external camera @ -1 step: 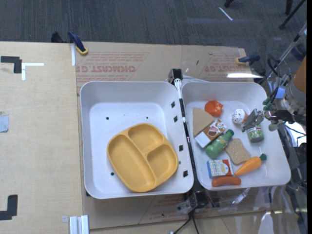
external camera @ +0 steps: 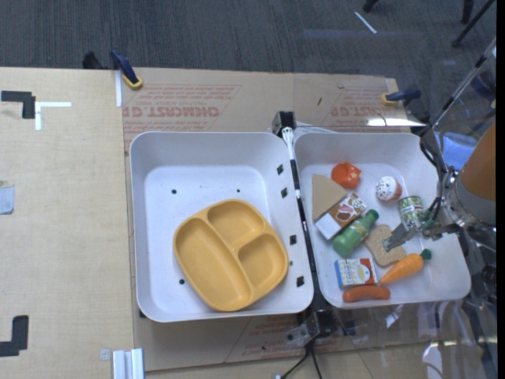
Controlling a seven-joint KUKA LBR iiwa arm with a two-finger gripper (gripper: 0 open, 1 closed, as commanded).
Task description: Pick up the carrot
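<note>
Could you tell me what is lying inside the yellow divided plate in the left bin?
Nothing lies in the yellow plate; all three compartments show bare. The bin floor under it is covered.

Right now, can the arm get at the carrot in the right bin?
Probably yes. The carrot lies uncovered near the bin's right wall, with the tool just above it. The bread beside it hardly blocks the way.

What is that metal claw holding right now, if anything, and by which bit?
Nothing that can be seen. The gripper hangs over the bread slice, just up from the carrot, and no item shows between its tips. The carrot lies on the bin floor.
</note>
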